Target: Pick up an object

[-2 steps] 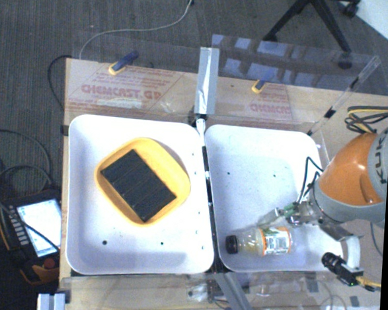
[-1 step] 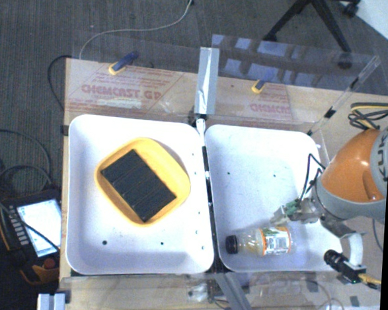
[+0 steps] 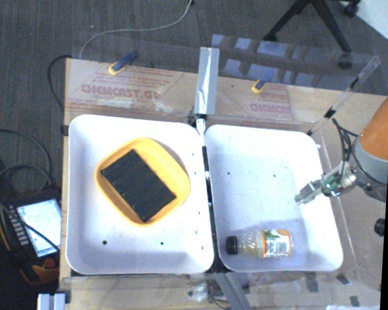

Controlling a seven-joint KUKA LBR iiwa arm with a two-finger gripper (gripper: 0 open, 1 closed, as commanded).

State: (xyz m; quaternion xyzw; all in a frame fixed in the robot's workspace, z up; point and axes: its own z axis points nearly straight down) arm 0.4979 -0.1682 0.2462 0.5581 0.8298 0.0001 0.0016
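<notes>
A bottle (image 3: 261,243) lies in the right bin (image 3: 260,156); the gripper (image 3: 308,193) hovers above-right of it; a yellow dish (image 3: 142,180) sits in the left bin (image 3: 89,137).

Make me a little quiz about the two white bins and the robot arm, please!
1. True or false: the bottle is standing upright.
2. Which bin holds the yellow dish? A) left bin B) right bin C) neither.
3. Fill in: the gripper hovers over the ____ bin, near its right side.

Key:
1. False; it lies on its side, cap pointing left, near the front wall.
2. A.
3. Right.
</notes>
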